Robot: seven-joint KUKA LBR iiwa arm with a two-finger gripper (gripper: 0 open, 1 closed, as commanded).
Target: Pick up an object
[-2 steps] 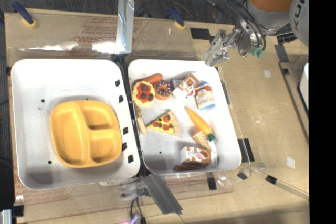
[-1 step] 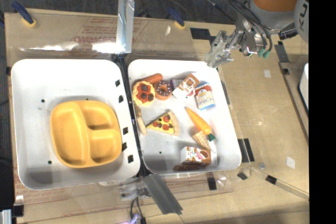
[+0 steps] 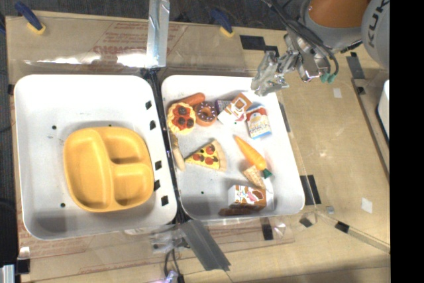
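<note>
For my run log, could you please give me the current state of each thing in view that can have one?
Gripper: above the right bin's top right corner, holding nothing visible.
Yellow tray: upright in the left bin, compartments bare.
Right bin: holds the toy foods.
Pizza slice: lying flat.
Carrot: lying on its side.
Round pizza: flat, beside the donut.
Carton: lying down.
</note>
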